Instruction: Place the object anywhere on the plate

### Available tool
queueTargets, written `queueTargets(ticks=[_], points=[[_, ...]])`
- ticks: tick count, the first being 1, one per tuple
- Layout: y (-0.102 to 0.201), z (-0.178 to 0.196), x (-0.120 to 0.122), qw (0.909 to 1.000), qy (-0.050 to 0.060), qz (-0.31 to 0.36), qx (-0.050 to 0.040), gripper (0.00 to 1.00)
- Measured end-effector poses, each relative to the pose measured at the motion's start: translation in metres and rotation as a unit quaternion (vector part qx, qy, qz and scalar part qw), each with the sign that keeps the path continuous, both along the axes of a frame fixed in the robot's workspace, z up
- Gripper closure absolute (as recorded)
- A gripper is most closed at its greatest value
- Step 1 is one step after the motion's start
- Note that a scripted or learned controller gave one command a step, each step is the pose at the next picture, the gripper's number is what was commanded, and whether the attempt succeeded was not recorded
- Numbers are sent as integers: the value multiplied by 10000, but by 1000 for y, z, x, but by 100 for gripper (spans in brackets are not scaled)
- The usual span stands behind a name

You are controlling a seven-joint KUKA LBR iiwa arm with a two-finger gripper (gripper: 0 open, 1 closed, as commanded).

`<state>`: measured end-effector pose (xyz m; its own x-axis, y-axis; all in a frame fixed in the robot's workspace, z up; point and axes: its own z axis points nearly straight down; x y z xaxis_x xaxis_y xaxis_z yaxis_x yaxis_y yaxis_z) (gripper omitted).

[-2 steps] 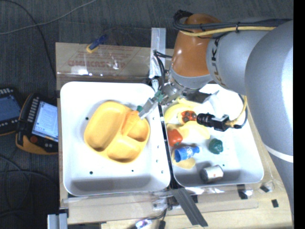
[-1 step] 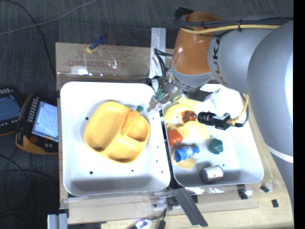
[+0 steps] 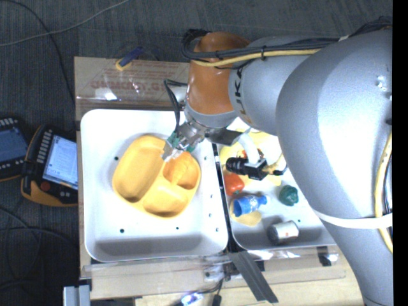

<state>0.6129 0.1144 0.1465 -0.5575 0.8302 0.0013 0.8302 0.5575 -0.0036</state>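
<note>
Over the left white bin (image 3: 95, 234), the yellow divided plastic plate (image 3: 156, 177) lies directly beneath the gripper (image 3: 173, 146), which hangs above its upper right compartment edge. I cannot tell which loose item in the right bin (image 3: 306, 228) is the object.

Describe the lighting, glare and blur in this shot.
Camera view: bright overhead light washes out the left bin floor; soft shadow hugs the yellow plate; the arm's near casing looms large and soft; the gripper over the plate looks slightly blurred.

Plate (image 3: 153, 180) glossy yellow plastic; bins (image 3: 102, 228) smooth white plastic.
</note>
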Motion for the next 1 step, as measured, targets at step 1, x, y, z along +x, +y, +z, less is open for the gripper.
queueTargets(ticks=[1], points=[[0,0,0,10000,-1,0,2,0]])
